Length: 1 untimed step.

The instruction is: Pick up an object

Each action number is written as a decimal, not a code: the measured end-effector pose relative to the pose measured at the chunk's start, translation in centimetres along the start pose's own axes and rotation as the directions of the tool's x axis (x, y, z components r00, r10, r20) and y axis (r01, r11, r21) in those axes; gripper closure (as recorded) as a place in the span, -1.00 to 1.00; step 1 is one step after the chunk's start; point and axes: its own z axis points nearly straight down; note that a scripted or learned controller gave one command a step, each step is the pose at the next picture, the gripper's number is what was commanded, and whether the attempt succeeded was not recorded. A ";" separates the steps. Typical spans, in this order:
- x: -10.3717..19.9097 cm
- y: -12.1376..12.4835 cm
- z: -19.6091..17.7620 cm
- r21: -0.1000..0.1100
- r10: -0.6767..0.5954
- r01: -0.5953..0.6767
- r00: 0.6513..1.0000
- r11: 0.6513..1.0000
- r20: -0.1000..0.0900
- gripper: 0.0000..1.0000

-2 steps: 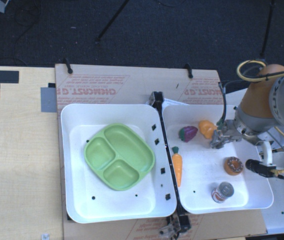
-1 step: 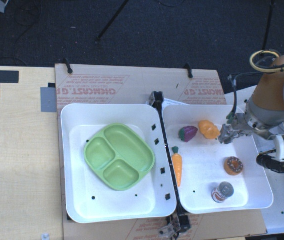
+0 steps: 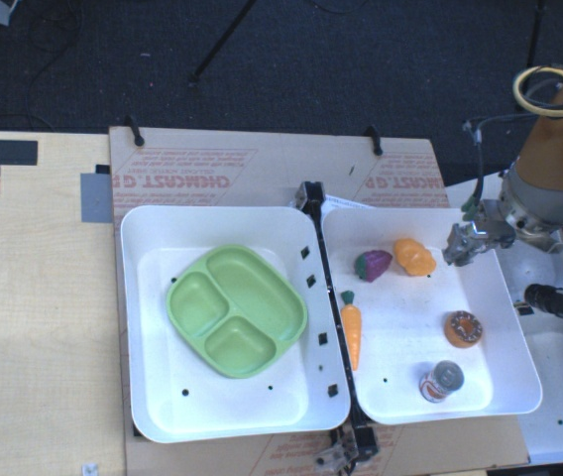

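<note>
The right bin (image 3: 500, 296) holds several small objects: a purple eggplant-like piece (image 3: 372, 264), an orange-yellow piece (image 3: 415, 257), a carrot (image 3: 351, 331) by the divider, a brown donut (image 3: 463, 328) and a small can (image 3: 441, 381) near the front. My gripper (image 3: 463, 243) hangs at the bin's right back side, just right of the orange-yellow piece. Nothing shows between its fingers.
The left bin (image 3: 148, 236) holds a green divided plate (image 3: 236, 309). A cardboard sheet (image 3: 262, 172) lies under and behind both bins. The arm (image 3: 544, 167) comes in at the right edge. A black divider clip strip (image 3: 323, 296) runs between the bins.
</note>
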 end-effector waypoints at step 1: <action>0.8 -0.4 -5.6 0.001 0.000 0.000 1.000 1.000 0.000 1.00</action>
